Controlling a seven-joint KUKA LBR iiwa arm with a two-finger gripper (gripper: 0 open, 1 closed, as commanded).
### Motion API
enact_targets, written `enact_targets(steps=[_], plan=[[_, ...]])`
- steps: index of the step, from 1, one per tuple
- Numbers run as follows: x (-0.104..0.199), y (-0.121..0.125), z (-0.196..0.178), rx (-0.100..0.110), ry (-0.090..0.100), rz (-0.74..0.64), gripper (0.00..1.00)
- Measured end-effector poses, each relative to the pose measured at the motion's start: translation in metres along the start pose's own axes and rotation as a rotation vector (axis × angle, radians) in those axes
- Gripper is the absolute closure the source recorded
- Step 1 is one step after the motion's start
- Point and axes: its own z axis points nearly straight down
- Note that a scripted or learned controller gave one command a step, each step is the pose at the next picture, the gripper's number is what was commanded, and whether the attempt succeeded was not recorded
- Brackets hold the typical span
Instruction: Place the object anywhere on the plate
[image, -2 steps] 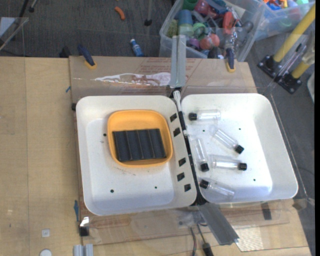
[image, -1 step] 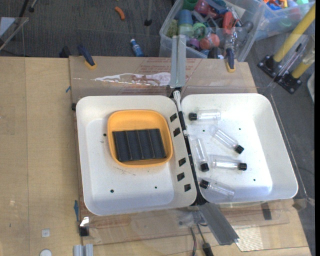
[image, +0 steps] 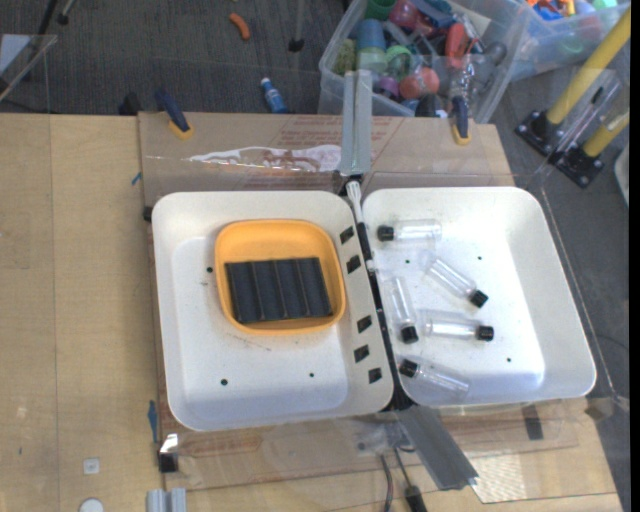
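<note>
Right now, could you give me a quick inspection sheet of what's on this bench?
Surface: wooden bench bearing two white bins, left bin and right bin, side by side.
Job's things: orange plate in the left bin, with a dark ribbed block lying on it; five clear vials with black caps in the right bin, one at.
Clutter: blue clamps at the bench's far edge, one at.
Grippers: nothing seen.
Cables: black cable at the near edge.
Surroundings: clear tub of colourful toys behind the bench.

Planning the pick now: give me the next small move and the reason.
Probably bring the arm in over the right bin above the clear tube with a black cap: five such tubes lie there, and the orange plate holds only a black ridged block.
</note>
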Motion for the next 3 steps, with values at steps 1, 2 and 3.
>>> enact_targets(steps=[1, 2, 3], plan=[[0.0, 0.0, 0.0, 0.0, 0.0, -0.306, 1.0], [0.006, -0.01, -0.001, 0.0, 0.001, -0.574, 1.0], [0.005, -0.008, -0.001, -0.003, -0.002, -0.916, 1.0]])
